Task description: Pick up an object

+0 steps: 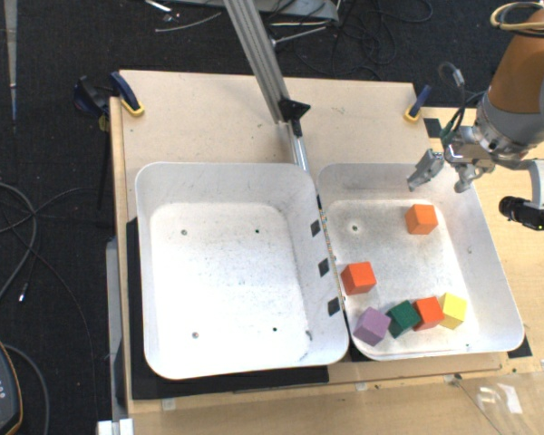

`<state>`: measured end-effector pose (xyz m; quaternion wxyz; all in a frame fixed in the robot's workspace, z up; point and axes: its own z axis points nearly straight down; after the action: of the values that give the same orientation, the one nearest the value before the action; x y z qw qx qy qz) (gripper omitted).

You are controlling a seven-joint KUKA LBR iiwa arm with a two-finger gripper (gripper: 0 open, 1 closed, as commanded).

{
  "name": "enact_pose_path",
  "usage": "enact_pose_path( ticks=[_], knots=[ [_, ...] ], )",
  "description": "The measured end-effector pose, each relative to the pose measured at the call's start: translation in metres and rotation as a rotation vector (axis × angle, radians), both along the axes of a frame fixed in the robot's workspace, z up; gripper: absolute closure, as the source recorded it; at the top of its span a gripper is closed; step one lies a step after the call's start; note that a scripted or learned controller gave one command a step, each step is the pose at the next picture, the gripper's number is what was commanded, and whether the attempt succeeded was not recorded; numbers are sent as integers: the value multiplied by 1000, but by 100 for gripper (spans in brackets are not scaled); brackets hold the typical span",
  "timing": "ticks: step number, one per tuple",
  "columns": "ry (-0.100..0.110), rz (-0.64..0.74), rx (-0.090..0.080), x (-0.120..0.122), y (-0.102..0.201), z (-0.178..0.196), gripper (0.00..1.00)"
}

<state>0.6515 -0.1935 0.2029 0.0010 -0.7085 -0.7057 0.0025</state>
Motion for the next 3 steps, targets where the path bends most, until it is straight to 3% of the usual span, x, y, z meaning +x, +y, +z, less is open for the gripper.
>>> enact_pose_path(
  ticks=[1,2,3],
  knots=[
    [1,3,2,-5,-16,-112,0],
    [-8,5,-1,-2,-15,-97,100],
    [-3,8,4,-58,38,-68,100]
  ],
)
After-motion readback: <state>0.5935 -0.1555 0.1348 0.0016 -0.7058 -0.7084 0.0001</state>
